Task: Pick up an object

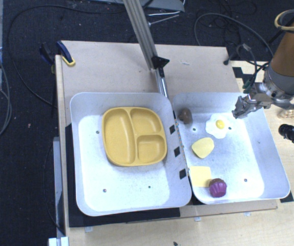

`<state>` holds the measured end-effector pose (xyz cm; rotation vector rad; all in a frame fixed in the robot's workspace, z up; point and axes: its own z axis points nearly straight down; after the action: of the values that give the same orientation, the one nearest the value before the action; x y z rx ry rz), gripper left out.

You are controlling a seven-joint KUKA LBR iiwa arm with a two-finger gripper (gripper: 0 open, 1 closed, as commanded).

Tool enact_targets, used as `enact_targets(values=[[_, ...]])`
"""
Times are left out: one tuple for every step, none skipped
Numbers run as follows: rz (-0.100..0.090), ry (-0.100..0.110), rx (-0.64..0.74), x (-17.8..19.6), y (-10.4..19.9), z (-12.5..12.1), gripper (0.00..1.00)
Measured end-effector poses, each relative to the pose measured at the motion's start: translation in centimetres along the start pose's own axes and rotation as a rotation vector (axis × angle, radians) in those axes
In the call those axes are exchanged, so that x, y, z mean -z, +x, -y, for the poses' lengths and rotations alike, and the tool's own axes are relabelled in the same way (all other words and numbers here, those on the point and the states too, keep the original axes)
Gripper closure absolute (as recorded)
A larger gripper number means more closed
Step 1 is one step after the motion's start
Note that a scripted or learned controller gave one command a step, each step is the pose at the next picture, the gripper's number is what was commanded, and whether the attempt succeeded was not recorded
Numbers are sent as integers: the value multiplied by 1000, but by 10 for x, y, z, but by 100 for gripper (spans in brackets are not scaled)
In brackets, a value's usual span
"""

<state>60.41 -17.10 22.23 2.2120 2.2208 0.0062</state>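
Five items lie in right bin (270, 152). Gripper (240, 110) hovers near egg (219, 126); fingers' state cannot be told. Descent to be centred over egg, rim avoided.

Desk (111, 65): pale wood, carries two shallow white bins side by side; right bin (270, 158) lies directly under claw (240, 110), left bin (85, 188) well left of claw
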Motion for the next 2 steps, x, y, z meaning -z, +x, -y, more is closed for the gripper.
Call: enact_targets(values=[[-2, 5, -1, 8, 0, -1, 100], [-3, 8, 3, -2, 54, -2, 100]])
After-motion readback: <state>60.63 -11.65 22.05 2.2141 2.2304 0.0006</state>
